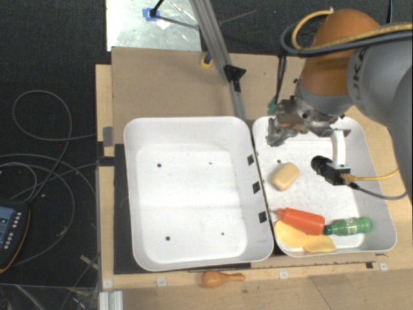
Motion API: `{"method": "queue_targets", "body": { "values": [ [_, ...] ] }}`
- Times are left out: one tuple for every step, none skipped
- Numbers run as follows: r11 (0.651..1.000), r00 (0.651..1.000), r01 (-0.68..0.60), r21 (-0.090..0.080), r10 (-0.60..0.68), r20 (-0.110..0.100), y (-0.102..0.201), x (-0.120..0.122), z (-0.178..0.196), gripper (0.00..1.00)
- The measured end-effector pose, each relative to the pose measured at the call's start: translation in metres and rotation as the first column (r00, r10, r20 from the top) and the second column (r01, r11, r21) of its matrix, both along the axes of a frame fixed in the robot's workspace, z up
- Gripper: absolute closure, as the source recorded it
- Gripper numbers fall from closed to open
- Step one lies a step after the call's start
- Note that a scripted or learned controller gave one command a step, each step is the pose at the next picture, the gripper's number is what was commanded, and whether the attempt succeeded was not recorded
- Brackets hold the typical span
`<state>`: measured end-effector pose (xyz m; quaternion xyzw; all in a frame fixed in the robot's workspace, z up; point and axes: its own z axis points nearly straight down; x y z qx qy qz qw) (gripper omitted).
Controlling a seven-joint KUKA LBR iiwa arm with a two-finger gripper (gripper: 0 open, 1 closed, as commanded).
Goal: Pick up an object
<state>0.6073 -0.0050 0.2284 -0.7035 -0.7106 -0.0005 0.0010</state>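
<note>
Two white bins sit side by side on a brown bench. The left bin [187, 192] has nothing lying in it that I can see, just a few small dark dots on its floor. The right bin [377, 173] holds all the things.

Near the middle of the right bin lies a small tan block [284, 176], a bit like a bar of soap. It lies by itself, with bare white floor around it. Down at the front of that bin, an orange carrot-shaped toy [302, 219] lies on its side. Just beside its right end is a green bottle [348, 226], also lying down. Below them sit two yellow pieces [303, 239], touching each other and tucked under the orange toy.

Outside the bins, on the front edge of the bench, lies a small brown wooden thing [221, 278] shaped like a pear. A grey pole [216, 41] leans across the bench behind the bins. Wires [39, 173] curl on the dark floor to the left.

The big grey arm [381, 63] comes in from the right, with its orange part up high. It bends down over the back of the right bin. The gripper [279, 134] hangs at the back left corner of that bin, above the tan block and apart from it. It is dark and small here, so I cannot tell how it is set. Nothing hangs under it.
</note>
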Motion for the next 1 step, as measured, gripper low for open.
{"method": "queue_targets", "body": {
  "values": [
    [1.0, 1.0, -0.002, 0.001, 0.002, 0.001, 0.0615, -0.0061, -0.006, 1.0]
  ]
}}
